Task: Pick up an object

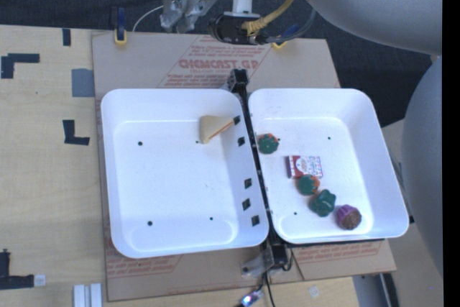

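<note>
Gripper: my metal two-finger gripper (pixel 183 11) hangs beyond the bins; grip state I cannot tell.
Left bin: tan wedge-shaped piece (pixel 213 128).
Right bin: purple round toy (pixel 348 216).

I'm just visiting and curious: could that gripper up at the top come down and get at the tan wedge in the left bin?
Probably yes. The tan wedge lies alone in the left bin with nothing over it or against it, and the gripper hangs beyond the bin's far edge.

Wedge (pixel 213 128) in left bin (pixel 118 176), near divider.
</note>
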